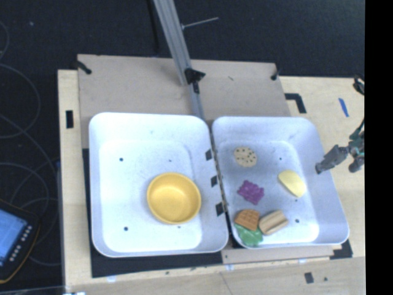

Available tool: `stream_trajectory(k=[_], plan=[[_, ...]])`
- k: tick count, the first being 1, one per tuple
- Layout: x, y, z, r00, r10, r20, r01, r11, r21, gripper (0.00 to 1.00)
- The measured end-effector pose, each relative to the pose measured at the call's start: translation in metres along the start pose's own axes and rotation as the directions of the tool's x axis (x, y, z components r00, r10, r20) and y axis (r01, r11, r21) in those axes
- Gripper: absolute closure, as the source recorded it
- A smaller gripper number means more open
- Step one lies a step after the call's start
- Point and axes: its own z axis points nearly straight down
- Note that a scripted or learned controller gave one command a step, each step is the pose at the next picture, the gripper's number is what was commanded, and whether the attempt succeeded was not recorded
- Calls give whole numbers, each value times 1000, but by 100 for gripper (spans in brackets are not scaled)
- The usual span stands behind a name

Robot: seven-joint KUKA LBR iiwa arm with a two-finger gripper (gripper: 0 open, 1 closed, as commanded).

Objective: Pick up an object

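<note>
At the frame's right edge the gripper (344, 157), its opening impossible to tell, is hanging just right of the lemon (292, 182), which is lying slantwise lower left.

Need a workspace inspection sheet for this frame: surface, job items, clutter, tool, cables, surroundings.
Surface: bench bears left bin and right bin, side by side.
Job items: yellow bowl in the left bin; cookie, purple piece, yellow piece, waffle, bun and green piece in the right bin; waffle, bun and green piece are crowded at its near edge.
Clutter: nothing seen.
Tool: tool at the right bin's right rim, holding nothing visible.
Cables: loose loops on the dark floor, left.
Surroundings: metal pole behind the bins; tablet lower left.
</note>
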Motion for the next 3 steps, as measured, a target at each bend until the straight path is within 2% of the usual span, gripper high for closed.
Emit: stream_trajectory(k=[1,2,3], plan=[[0,0,0,1000,0,0,0,1000,0,0],[2,-4,61,1000,5,0,-5,1000,6,0],[5,2,107,1000,7,1,-7,1000,5,0]])
